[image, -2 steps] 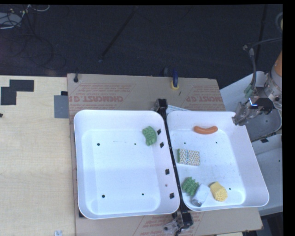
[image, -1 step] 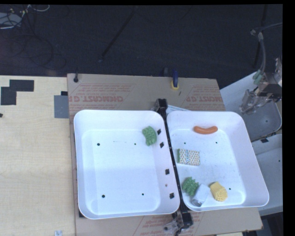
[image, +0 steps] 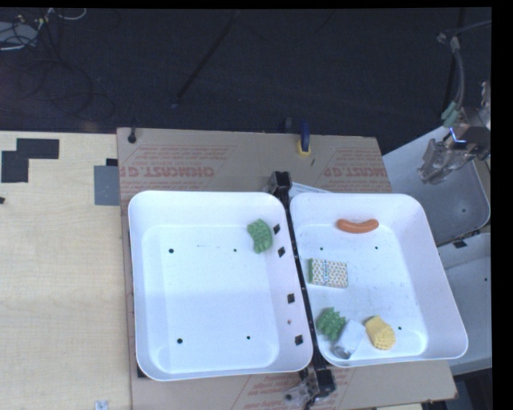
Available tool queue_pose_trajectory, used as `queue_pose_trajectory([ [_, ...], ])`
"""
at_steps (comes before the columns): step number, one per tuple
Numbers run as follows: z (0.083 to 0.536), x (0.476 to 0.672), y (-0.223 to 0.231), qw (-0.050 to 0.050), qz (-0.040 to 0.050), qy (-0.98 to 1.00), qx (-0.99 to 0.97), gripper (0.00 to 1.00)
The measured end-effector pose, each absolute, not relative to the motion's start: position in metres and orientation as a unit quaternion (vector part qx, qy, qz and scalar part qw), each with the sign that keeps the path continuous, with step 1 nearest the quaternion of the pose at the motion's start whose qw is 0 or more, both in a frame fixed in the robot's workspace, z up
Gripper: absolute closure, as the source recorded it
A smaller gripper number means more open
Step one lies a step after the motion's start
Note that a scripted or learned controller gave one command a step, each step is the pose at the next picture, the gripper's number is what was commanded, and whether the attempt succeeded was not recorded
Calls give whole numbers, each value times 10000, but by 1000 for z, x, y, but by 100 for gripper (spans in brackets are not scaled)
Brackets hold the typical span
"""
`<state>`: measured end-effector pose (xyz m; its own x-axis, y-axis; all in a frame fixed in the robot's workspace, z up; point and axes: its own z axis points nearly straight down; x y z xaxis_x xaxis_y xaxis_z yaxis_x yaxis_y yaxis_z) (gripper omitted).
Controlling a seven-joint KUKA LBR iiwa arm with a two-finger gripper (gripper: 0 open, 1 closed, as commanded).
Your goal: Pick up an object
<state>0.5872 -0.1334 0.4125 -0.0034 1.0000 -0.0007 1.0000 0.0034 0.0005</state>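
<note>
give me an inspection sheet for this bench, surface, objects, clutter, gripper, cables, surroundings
Surface: two white bins, left bin and right bin, on a cardboard sheet.
Job's things: green piece in left bin; sausage, patterned packet, green toy, yellow corn, small pale item in right bin.
Clutter: blue-yellow clamp.
Gripper: at the upper right, away from the bins; state unclear.
Cables: loose cables top left.
Surroundings: wooden bench, dark floor.
</note>
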Motion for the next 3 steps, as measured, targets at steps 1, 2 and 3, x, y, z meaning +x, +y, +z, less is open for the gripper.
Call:
queue_pose_trajectory([
  [1,378,504,-219,-21,-28,7034,7108,100],
  [2,347,515,-205,-17,-10,7073,7069,100],
  [3,333,522,-181,-14,-8,7075,7067,100],
])
